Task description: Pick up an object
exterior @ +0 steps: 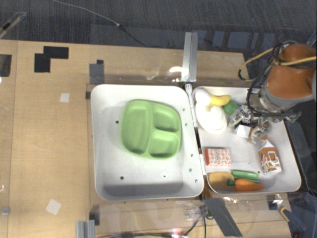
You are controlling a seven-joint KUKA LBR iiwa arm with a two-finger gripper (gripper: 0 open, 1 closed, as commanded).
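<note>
Currently the gripper (251, 123) hangs low in the right bin (292, 180) (upper part), the arm (290, 81) entering from the right; its grip state cannot be told. Just below lies a small carton (269, 159), long axis roughly vertical. Farther off, a carrot (247, 185) lies horizontally along the bottom wall.

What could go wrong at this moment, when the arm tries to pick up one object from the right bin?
1. The hand hangs among crowded things: a yellow banana, a white object and a green piece lie close together, so it may bump or pinch two at once.
2. The small carton lies near the right bin's wall; a grasp there could hit the wall.
3. The carrot lies against the green vegetable, so one may drag the other.
</note>
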